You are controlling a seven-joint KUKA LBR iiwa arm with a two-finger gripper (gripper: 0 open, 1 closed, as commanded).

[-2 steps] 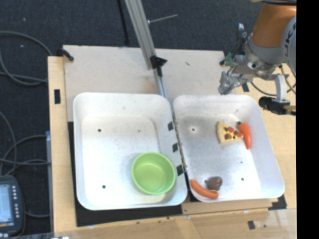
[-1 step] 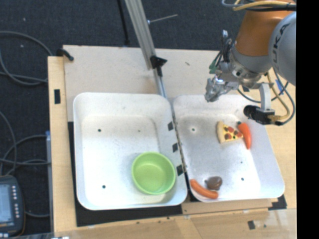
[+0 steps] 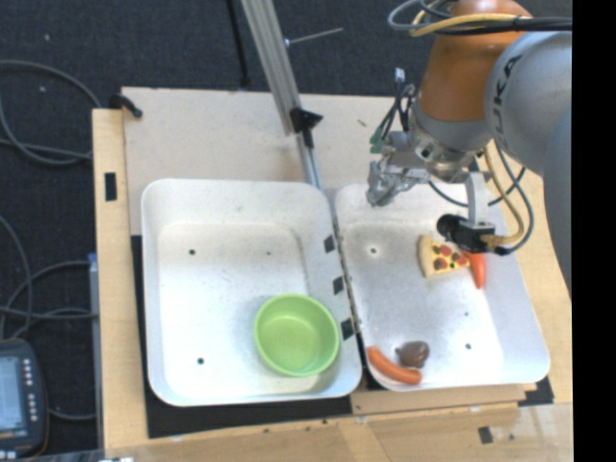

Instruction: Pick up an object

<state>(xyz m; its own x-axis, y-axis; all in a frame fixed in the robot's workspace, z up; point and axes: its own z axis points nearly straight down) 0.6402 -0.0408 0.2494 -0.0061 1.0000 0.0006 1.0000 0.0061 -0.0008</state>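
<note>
1. Gripper (image 3: 383, 189) position: it is seen over the far left corner of the right bin (image 3: 500, 340), close to the rim, at the end of the grey arm with the orange band (image 3: 460, 80).
2. Gripper state: nothing is seen held in it, and whether it is set wide or narrow cannot be told at this slant.
3. Objects in the right bin: a toy pizza slice (image 3: 441, 256) is laid near the far right side, with an orange carrot (image 3: 478, 270) touching or just beside its right edge.
4. A reddish sausage (image 3: 394, 366) and a small brown lump (image 3: 414, 353) are found side by side at the near edge of the same bin, well apart from the gripper.
5. Left bin (image 3: 212, 258): a green bowl (image 3: 296, 333) is set upright in its near right corner, close to the wall between the two bins.
6. Bench (image 3: 212, 133): a slanted metal post (image 3: 272, 51) is fixed behind the bins, its foot near the gap between them.
</note>
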